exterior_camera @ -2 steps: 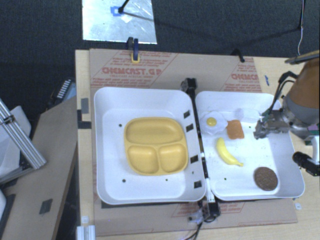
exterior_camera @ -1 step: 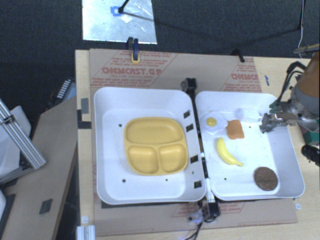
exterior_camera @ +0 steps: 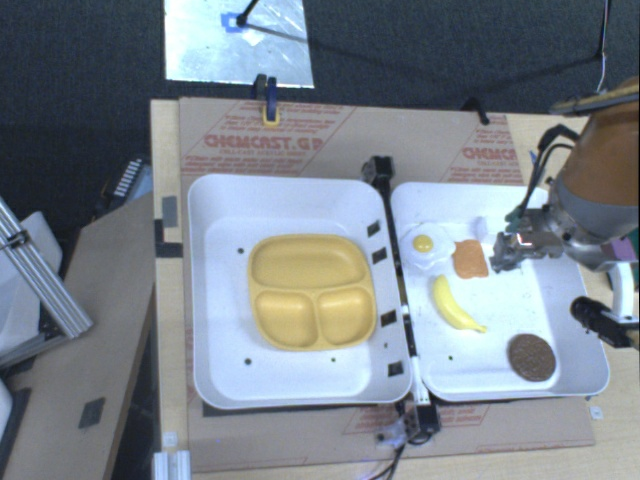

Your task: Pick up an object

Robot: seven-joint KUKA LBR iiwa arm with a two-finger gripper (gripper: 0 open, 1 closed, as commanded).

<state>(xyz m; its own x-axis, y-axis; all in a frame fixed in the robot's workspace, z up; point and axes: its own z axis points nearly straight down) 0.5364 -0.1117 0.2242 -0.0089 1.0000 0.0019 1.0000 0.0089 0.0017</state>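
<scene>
- The hand hangs over the upper part of the right bin, at the end of the grey arm with its orange band; whether it is spread or pressed together I cannot tell, and nothing shows pinched in it.
- Just left of the hand lies an orange block, the closest thing to it, very near though contact cannot be judged.
- Further left of the hand, past the orange block, sits a toy fried egg, white with a yellow yolk, hard by the bin's left wall.
- Below and left of the hand lies a yellow banana. Its long axis runs slantwise, 1 tip up-left near the egg and block, the other down-right toward the bin's middle; the curve bows toward the lower left.
- Below the hand, well apart from it, a round brown cookie lies flat near the bin's lower right corner.
- Far left of the hand, the left bin holds a yellow tray with 3 compartments, 1 wide across the top and 2 smaller beneath.
- Black clips along the seam between the 2 bins stand between the hand and the tray.
- Both bins rest on a cardboard sheet on the desk.
</scene>
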